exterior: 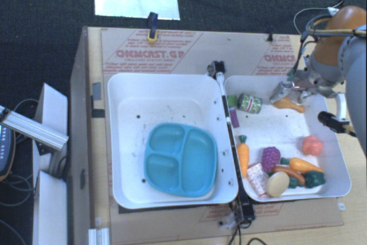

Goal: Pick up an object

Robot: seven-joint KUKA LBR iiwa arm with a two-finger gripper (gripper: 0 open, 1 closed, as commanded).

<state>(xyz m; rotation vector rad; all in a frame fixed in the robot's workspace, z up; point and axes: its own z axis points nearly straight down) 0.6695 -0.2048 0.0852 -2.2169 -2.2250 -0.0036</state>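
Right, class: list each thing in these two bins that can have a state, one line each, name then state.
blue divided tray: lying flat, right way up, in the left bin.
green can: on its side in the right bin.
carrot: lying flat beside the divider between the bins.
purple grapes: resting on the right bin floor.
pink ball: resting apart from the pile.
gripper: low over an orange-yellow piece.

Right-hand white bin (343, 172): a small orange-yellow curved plastic piece (288, 104) lies near the far wall. Beside it, a green-labelled can (249, 102) on its side. Along the near wall sit an orange toy carrot (243, 158), purple grape bunch (270, 156), pink ball (312, 145) and beige round piece (277, 183).
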